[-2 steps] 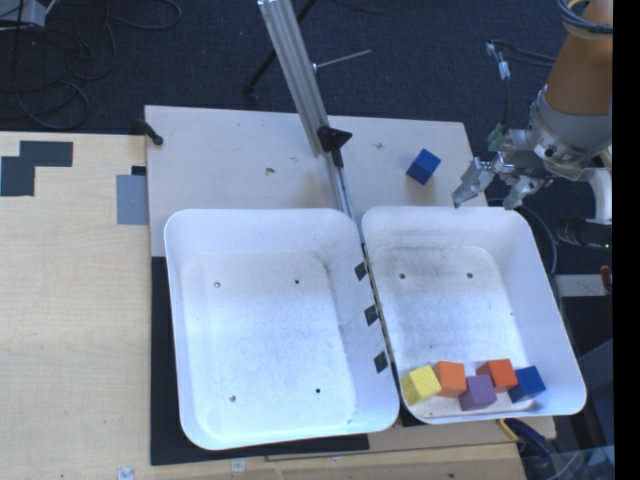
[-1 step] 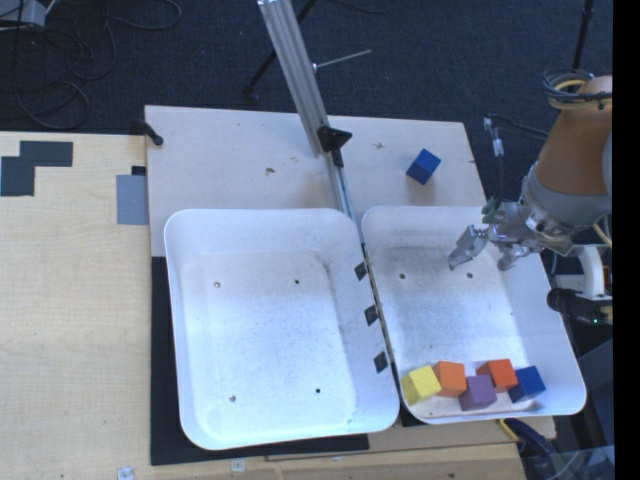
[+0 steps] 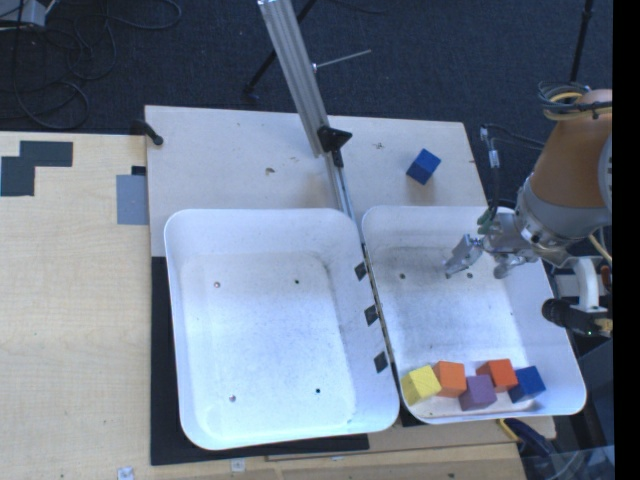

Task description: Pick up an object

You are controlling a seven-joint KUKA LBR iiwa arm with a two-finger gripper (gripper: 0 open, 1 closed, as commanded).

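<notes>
Near rim of right bin (image 3: pixel 560 393): yellow cube (image 3: pixel 422 382), orange cube (image 3: pixel 451 376), purple cube (image 3: pixel 478 392), second orange cube (image 3: pixel 499 373), blue cube (image 3: pixel 528 382), all bunched together, none lifted. Mid-bin: your gripper (image 3: pixel 470 256) hangs well apart from them, fingers seemingly apart and bare, though blurred. Beyond the bins: stray blue cube (image 3: pixel 423 166) on the bench. Pick not begun.

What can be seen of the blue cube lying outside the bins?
The small blue cube is a solid-looking block, matte, evenly dark blue, with no markings visible. It sits alone on the pale board behind the right white bin, just past that bin's far rim, turned so a corner faces the camera. It rests flat on one face. Nothing touches it but the board; the gripper is apart from it, over the right bin.
</notes>
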